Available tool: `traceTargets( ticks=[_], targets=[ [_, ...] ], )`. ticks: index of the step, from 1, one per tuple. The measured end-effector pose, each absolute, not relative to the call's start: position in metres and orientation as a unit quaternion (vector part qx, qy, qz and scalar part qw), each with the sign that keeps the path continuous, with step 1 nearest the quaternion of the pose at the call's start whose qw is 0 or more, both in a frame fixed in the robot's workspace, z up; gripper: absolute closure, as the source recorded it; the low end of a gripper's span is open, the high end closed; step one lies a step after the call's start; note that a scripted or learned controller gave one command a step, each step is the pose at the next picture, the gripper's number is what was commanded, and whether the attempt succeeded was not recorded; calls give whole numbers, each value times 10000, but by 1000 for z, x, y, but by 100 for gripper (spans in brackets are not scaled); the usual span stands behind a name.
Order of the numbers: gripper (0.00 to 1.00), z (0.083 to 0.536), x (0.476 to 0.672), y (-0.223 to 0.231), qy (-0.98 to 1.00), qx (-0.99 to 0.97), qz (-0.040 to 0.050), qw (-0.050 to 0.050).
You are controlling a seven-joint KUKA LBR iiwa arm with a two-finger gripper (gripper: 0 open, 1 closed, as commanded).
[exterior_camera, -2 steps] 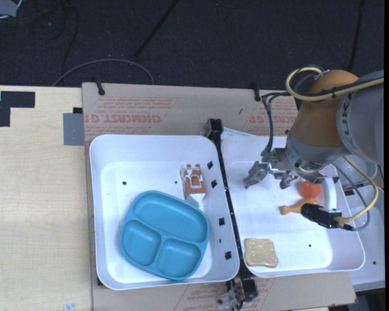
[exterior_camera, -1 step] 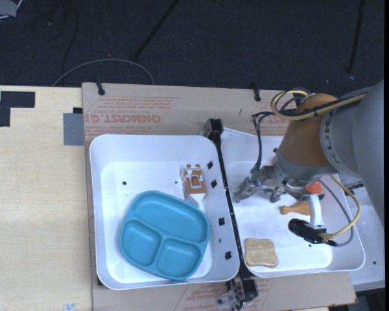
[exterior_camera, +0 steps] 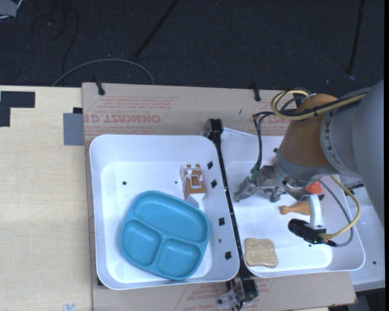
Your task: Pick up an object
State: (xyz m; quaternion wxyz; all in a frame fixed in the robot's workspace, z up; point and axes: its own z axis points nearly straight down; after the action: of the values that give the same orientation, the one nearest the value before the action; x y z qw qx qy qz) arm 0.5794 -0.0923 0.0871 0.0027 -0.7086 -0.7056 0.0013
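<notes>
My gripper [exterior_camera: 254, 188] hangs low over the left part of the right bin [exterior_camera: 350, 264], close to the divider between the two bins. Nothing can be made out in its grip. A tan, square, waffle-like piece [exterior_camera: 260, 252] lies near that bin's front edge, below the gripper. Just right of the gripper, partly hidden under the wrist, are a small tan wooden piece [exterior_camera: 293, 208] and a small orange-red thing [exterior_camera: 315, 187]. The left bin [exterior_camera: 107, 173] holds a blue divided plate [exterior_camera: 164, 234] and a small orange and white toy [exterior_camera: 194, 179].
The grey arm with its orange band [exterior_camera: 305, 141] covers the back right of the right bin. A black divider [exterior_camera: 223, 199] runs between the bins. Cardboard [exterior_camera: 155, 109] lies under both bins, with a pale wooden bench [exterior_camera: 32, 206] to the left.
</notes>
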Motion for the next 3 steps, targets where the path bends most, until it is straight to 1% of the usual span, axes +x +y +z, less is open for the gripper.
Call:
traceTargets(
  ticks=[1, 2, 3],
  targets=[
    [100, 98, 579, -94, -7036, -7106, 17, 29],
    [100, 140, 577, -93, -7044, -7098, -2, -1],
    [100, 182, 578, -94, -7067, -7075, -4, -3]
  ],
)
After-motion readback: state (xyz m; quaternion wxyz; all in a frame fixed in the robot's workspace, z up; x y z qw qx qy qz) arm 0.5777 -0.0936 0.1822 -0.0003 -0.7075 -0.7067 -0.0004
